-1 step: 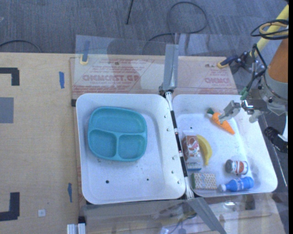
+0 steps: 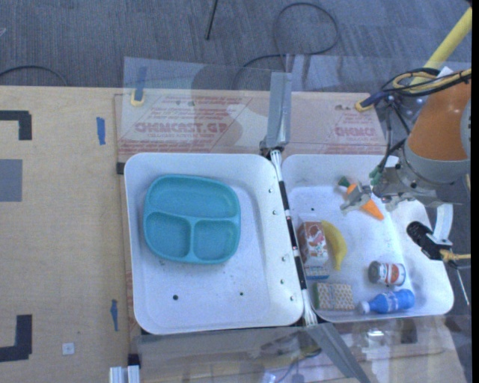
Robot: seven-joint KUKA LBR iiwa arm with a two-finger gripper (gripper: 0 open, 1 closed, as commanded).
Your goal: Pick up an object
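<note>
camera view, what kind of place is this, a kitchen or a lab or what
Most likely a robotics lab bench, not a kitchen: two shallow white plastic bins sit side by side on a tan board marked with blue tape, black cables trail over grey carpet, and a grey robot arm with an orange band reaches in over toy-like food.

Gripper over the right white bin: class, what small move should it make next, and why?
Probably a short descent. The two-finger gripper hangs at the upper part of the right white bin, beside the small orange carrot-shaped toy, and nothing shows between its fingers. The yellow banana and blue bottle lie farther away, so the carrot looks the nearest pick.
</note>
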